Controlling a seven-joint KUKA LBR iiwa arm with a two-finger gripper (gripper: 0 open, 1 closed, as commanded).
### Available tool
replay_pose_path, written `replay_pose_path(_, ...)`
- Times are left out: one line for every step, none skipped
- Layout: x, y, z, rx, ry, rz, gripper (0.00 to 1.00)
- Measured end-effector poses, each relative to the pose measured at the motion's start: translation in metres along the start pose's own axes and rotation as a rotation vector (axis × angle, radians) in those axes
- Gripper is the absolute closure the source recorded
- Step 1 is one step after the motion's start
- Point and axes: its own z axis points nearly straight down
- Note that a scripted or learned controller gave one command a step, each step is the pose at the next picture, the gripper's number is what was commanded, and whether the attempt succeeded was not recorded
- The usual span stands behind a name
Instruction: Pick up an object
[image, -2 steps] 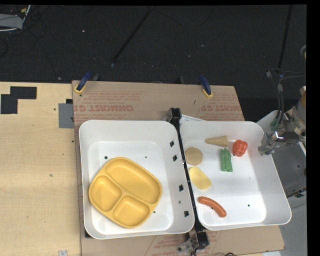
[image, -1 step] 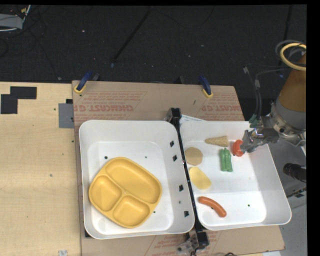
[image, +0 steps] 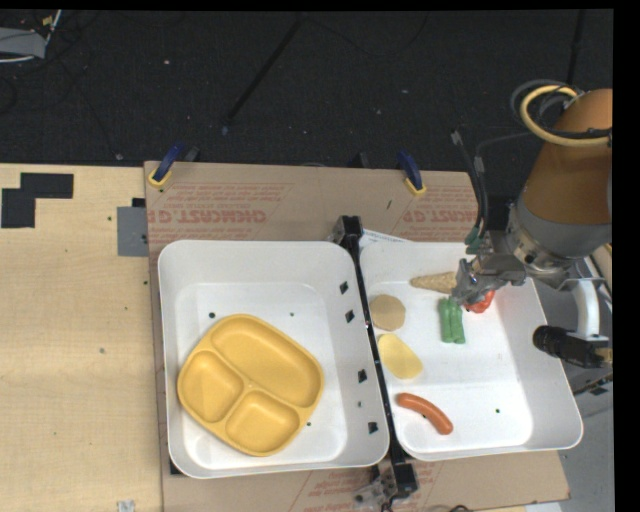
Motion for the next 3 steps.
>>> replay_pose_path(0.055,0.017,0.006,0.000,0.000,-0.001,1.00)
replay_pose_path(0.106,0.021,0.025,0.001,0.000,0.000,1.00)
replay_pose_path(0.156,0.025,0.041,0.002,0.000,0.000,1.00)
